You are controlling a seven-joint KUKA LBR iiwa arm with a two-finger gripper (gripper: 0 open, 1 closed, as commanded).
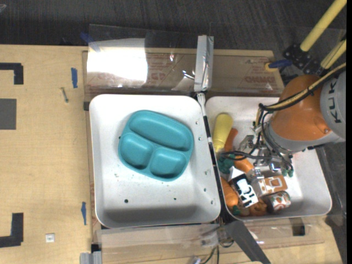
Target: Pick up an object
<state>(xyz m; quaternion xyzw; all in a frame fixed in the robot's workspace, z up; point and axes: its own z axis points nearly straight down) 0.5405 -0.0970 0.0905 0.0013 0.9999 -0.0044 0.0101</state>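
The objects lie jumbled in the right bin (322, 194): a yellow bottle (222, 131) by its left wall, and below it orange pieces, a black-and-white item (245, 190) and a small carton (271, 185) with print too small to read. The gripper (268, 157) hangs over this pile, its mechanism blurring into the clutter, so its grip cannot be told. Part of "KU" shows on the arm (308, 114); a teal divided tray (156, 143) lies in the left bin (104, 164).

A: What does the bench (38, 164) carry?
B: Two white bins, touching. The left bin (104, 202) sits mid-bench; the right bin (316, 194) sits toward the right edge. Clear plastic sheeting (165, 65) lies along the far edge.
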